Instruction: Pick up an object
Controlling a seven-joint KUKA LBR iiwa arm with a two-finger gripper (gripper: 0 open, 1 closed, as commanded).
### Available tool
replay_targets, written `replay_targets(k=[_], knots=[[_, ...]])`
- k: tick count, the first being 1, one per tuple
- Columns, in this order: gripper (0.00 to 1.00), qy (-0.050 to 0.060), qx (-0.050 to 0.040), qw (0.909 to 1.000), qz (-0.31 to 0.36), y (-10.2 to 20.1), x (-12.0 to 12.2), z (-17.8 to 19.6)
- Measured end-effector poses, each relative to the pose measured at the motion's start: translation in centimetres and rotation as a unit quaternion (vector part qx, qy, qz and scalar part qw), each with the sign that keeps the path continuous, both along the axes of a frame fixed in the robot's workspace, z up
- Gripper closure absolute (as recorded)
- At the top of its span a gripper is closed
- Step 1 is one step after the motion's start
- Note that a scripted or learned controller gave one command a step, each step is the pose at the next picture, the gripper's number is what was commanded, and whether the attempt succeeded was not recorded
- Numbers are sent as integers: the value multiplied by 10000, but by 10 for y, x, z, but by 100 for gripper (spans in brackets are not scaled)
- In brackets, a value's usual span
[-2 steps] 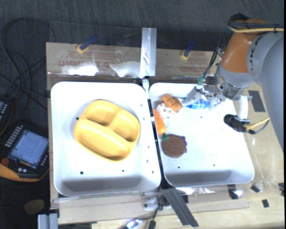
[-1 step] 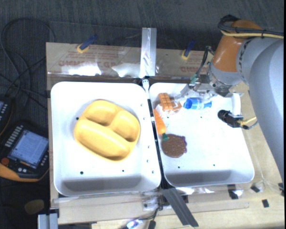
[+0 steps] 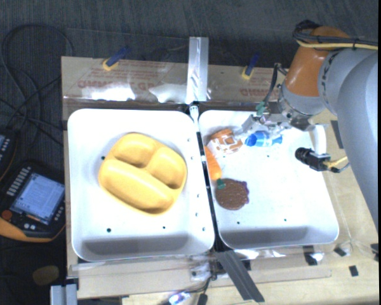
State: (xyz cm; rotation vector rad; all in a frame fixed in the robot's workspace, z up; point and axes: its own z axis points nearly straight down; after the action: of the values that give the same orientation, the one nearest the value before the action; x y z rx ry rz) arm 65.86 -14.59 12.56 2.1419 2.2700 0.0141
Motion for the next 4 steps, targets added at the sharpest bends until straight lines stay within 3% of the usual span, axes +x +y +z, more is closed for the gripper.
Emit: replay_targets(k=[1,2,3,4], knots=[[0,-95,-20,9990,434,-39,10,-14],[0,-174,1,9997,-161,-40,-28,-15],[0,69,30,9977,-674,-46,-12,-38],[100,61,11,9977,-669,-47,-11,-27]])
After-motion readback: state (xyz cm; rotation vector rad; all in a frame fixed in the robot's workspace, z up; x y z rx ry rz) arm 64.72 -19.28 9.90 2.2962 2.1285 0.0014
